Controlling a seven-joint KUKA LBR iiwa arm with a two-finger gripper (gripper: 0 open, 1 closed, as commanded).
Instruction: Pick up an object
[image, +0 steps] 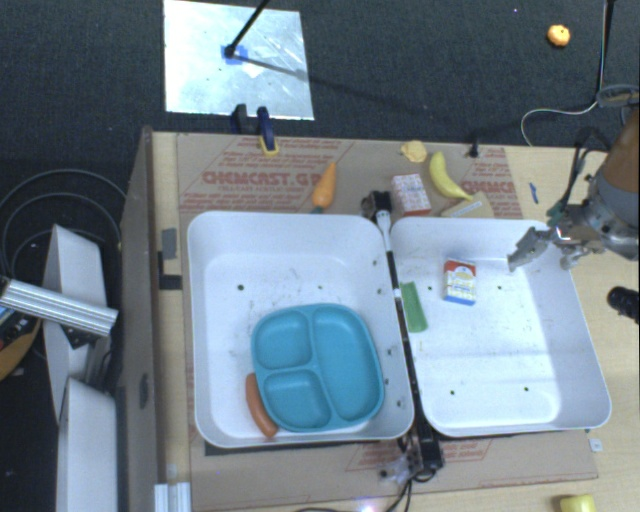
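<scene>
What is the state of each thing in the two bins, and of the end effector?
Blue plate: upright, nothing on it, in the left bin.
Sausage: lying flat by the plate's left corner.
Green bar: lying at the right bin's left wall.
Small box: lying flat in the right bin.
End effector: above the right bin, holding nothing.

Blue tray, orange sausage, green block, white bins.

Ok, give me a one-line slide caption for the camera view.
KUKA arm's gripper hovers over the right bin near a small carton; blue divided tray sits in the left bin.
</scene>
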